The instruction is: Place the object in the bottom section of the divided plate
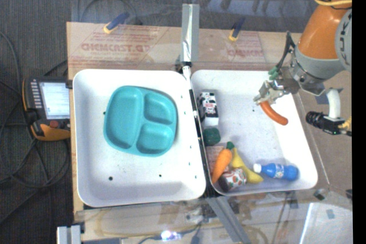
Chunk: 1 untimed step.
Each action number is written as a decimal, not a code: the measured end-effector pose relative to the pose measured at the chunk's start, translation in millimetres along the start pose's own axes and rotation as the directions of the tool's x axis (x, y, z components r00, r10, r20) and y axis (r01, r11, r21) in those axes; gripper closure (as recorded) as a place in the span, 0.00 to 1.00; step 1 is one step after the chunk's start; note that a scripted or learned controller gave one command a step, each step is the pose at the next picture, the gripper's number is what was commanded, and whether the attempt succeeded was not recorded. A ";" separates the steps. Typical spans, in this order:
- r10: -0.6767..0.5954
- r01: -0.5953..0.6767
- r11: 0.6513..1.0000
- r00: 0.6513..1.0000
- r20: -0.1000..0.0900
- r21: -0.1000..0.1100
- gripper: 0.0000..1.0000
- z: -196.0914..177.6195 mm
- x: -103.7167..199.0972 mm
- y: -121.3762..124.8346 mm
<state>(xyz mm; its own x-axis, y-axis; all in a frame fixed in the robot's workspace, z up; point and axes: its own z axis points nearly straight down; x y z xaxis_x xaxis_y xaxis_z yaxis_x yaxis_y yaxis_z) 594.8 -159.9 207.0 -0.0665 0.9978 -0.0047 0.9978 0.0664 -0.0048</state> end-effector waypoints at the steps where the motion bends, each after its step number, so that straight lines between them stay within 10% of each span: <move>1: -0.240 0.240 0.971 0.971 -0.005 -0.001 1.00 25.1 81.6 21.2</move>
